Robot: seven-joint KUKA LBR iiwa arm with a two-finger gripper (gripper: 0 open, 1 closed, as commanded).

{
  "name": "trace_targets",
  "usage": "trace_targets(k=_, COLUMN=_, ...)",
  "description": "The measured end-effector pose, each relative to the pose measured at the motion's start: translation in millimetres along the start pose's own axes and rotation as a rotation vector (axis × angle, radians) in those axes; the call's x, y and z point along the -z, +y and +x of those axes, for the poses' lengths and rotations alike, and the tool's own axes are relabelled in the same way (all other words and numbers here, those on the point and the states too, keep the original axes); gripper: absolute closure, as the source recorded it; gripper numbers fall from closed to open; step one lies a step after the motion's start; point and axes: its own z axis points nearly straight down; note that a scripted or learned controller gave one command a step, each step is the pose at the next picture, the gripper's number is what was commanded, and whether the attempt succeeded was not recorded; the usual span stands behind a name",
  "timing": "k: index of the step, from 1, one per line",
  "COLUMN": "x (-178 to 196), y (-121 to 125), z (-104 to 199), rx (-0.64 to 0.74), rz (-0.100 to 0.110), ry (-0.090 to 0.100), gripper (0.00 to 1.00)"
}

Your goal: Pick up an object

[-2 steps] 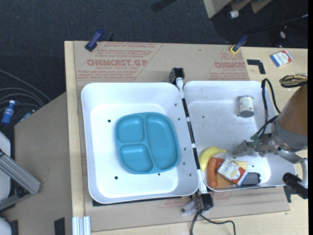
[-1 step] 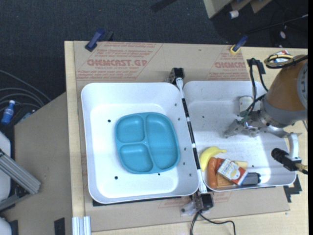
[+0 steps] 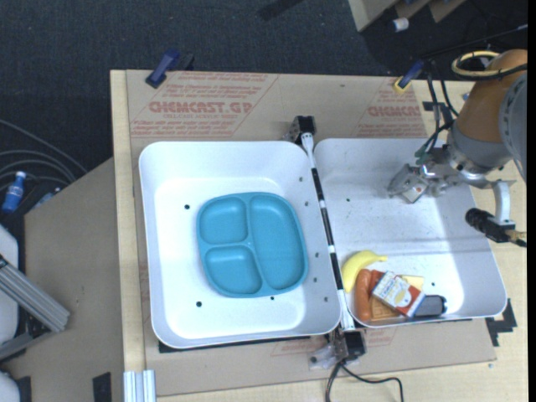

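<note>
Arm poised over the right bin, nothing visibly in its grip.

The gripper (image 3: pixel 412 184) sits low in the upper part of the right bin (image 3: pixel 469 249), and whether its jaws are apart or together cannot be told. A banana (image 3: pixel 362 264), a small carton (image 3: pixel 394 292) and a dark object (image 3: pixel 429 306) cluster in that bin's near corner, well apart from it. A blue 3-section plate (image 3: pixel 251 243) lies in the left bin (image 3: pixel 167 224).

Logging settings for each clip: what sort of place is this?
Probably a robotics lab bench: two white bins clamped onto a protective-papered board, loose cables on dark carpet, and toy items like a blue divided plate.
</note>
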Motion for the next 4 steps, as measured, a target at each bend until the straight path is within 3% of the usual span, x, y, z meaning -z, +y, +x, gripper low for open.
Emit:
trace_targets(k=1, x=9.7, y=-0.6, z=-0.5, rx=0.001, rz=0.003, ry=-0.002, gripper=1.0)
trace_targets(k=2, x=10.0, y=-0.2, z=-0.2, rx=0.0, rz=0.002, ry=-0.001, gripper=0.0)
trace_targets(k=3, x=-0.2, y=34.6, z=-14.6, rx=0.003, rz=0.015, ry=0.02, gripper=0.0)
trace_targets(k=4, x=10.6, y=35.8, z=-18.7, rx=0.003, rz=0.002, ry=0.004, gripper=1.0)
